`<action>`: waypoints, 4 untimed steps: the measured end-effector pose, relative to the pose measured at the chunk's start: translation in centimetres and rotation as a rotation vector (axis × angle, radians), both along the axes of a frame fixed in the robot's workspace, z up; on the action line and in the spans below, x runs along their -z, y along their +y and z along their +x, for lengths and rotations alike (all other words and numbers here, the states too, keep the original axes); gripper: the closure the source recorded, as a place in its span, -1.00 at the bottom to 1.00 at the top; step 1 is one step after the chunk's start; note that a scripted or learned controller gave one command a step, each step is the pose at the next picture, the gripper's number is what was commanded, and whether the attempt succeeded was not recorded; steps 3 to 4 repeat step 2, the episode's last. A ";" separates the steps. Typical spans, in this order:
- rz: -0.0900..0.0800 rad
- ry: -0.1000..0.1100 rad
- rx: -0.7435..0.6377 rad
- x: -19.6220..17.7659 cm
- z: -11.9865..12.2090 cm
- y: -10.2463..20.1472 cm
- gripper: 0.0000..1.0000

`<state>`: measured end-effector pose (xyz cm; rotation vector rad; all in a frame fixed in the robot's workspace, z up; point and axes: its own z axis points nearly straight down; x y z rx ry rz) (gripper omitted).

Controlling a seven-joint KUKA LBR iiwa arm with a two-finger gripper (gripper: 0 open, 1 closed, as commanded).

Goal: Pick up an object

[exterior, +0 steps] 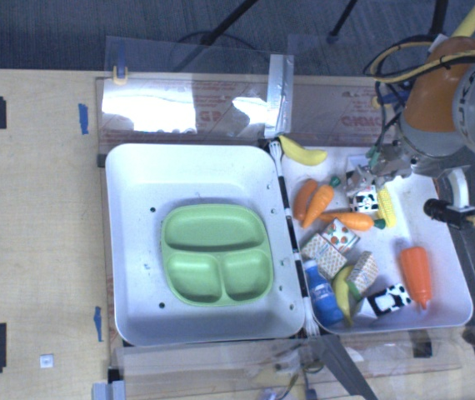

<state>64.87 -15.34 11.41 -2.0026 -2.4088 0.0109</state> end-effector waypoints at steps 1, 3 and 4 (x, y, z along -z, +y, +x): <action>-0.003 -0.009 0.173 -8.4 1.9 6.3 1.00; -0.003 -0.010 0.135 -11.5 1.9 1.4 1.00; -0.003 -0.010 0.135 -11.5 1.9 1.4 1.00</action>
